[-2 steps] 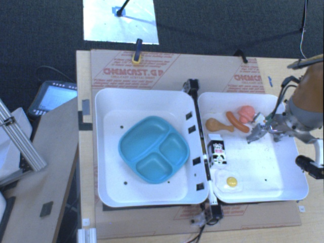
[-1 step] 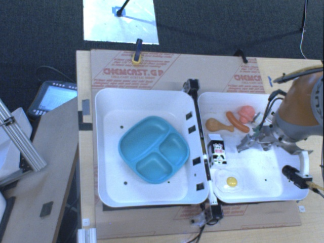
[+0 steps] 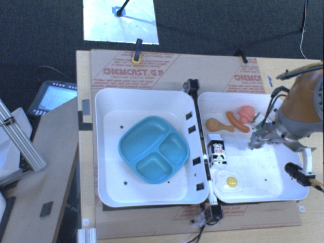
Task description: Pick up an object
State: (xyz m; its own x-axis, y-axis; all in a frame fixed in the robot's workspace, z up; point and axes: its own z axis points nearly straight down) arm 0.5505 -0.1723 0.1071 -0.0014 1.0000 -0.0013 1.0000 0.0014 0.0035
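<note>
The desk [image 3: 126,67] spreads wide under a sheet of printed cardboard, and on it sit two shallow white bins side by side, touching along a dark centre divider. The left bin [image 3: 109,151] carries a blue plate [image 3: 153,149] with three compartments, lying flat and turned a little askew near the bin's middle. The right bin [image 3: 273,178] carries the small toy foods. The arm [image 3: 302,108] reaches in from the right, its orange band sitting above the grey wrist, and it hangs over the upper right part of the right bin. The gripper [image 3: 256,138] points down and to the left, low over the bin floor, just right of the foods at the bin's top; whether its fingers are apart or together cannot be told from this slant, and nothing can be seen between them. Along the top of the right bin lie a pink rounded piece [image 3: 246,113], an orange sausage [image 3: 237,121] just below and left of it, the two touching or nearly so, and a tan drumstick [image 3: 218,125] farther left, beside the sausage's lower end. Below these, close to the divider, a small black-and-white carton [image 3: 218,153] lies on the bin floor, well apart from the gripper. Near the bin's front left corner rests a fried egg [image 3: 230,181], white with a yellow yolk, just below the carton.
</note>
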